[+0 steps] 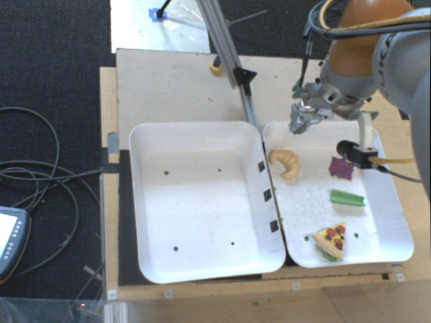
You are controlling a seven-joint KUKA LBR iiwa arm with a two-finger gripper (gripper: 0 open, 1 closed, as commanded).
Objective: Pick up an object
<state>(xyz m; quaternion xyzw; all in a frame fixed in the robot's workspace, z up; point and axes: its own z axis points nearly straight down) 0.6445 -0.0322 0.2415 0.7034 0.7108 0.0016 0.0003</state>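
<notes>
A: Your gripper [301,122] hangs above the far edge of the right bin [397,237]; whether it's released or clenched, I cannot tell. Nothing visible in it.

B: And your targets?

A: Croissant [285,162] lies nearest, just below the gripper. Purple piece [341,168], green strip [347,198] and pizza slice [331,239] are spread apart, probably for clean grasps. No readable writing.

Can't really make out the metal two-finger gripper [301,121] at upper right, too small and blurry for me. The grey arm [397,52] and a dark screen device [10,239] at lower left get cropped by the frame edges.
</notes>
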